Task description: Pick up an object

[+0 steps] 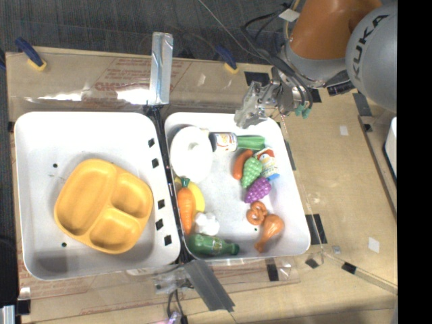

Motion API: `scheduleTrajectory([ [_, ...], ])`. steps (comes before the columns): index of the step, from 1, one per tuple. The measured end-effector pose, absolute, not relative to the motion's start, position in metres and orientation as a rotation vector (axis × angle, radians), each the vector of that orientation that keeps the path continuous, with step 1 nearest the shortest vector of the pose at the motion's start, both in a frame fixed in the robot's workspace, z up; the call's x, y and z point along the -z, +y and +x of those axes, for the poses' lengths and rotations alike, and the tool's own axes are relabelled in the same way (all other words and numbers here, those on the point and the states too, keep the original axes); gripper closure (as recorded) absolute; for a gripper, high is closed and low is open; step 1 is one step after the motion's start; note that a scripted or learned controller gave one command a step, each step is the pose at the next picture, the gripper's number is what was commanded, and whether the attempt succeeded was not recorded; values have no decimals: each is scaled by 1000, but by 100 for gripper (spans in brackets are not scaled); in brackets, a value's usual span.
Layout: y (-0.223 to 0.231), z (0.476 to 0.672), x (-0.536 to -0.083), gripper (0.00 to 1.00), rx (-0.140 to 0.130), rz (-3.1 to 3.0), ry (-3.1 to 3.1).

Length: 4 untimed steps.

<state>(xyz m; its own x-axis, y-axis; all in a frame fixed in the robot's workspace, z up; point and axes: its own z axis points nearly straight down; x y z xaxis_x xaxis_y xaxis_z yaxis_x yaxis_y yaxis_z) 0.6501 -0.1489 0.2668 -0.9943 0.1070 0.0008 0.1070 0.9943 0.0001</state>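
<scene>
My gripper hangs over the far rim of the right bin, above the bin's back edge. Nothing shows between its fingers. Just below it in the bin lie a small bottle and a green cucumber. A white plate rests at the bin's back left. Further toward the front are green grapes, purple grapes, a pretzel, a chicken drumstick, a carrot, a banana and a dark green vegetable.
The left bin holds a yellow divided tray. A divider with black tabs separates the two bins. A silver taped strip stands behind them. Cables trail near the arm at the back right.
</scene>
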Motion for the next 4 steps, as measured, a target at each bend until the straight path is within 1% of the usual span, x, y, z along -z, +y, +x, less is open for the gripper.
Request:
scheduleTrajectory([
  [1, -169, 654, -299, 100, -4, -15, -3147],
  [2, -155, 629, -282, 100, 0, 223, -3134],
  [3, -154, 631, -294, 100, -3, 229, -3137],
  [4, -193, 658, -298, 100, -3, 10, -3146],
])
